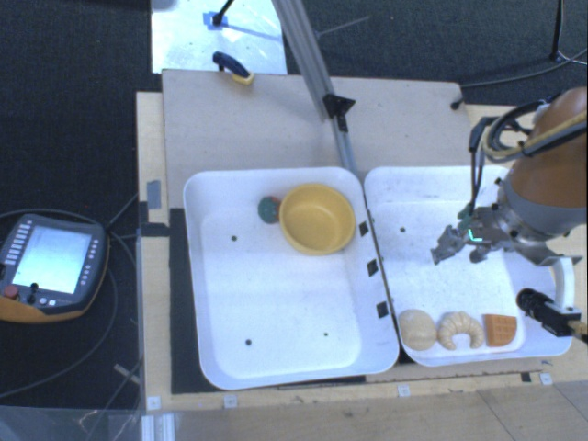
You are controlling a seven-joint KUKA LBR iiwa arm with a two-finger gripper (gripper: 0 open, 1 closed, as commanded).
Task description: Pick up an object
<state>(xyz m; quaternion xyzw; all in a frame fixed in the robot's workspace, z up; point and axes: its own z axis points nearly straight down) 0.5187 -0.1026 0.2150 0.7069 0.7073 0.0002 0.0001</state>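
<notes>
Two shallow white bins side by side on a pale bench, dark floor all round. Left bin (276, 338): broad bare floor across its middle and front; yellow bowl (317, 219) tucked near the far right corner, a small green object (267, 209) touching the bowl's left side. Right bin (413, 200): open floor through the far and middle parts; three items lined up along the near edge, namely a pale round bun (417, 329) by the near left corner, a croissant-like pastry (462, 330) just beside it, and an orange-brown slice (500, 329) next along to the right. Gripper (452, 245) poised over the middle of the right bin, apart from that near row, reaching in from the right wall side; nothing seen between its fingers; spread of the fingers cannot tell. Teach pendant (48, 266) on the floor, far left.
</notes>
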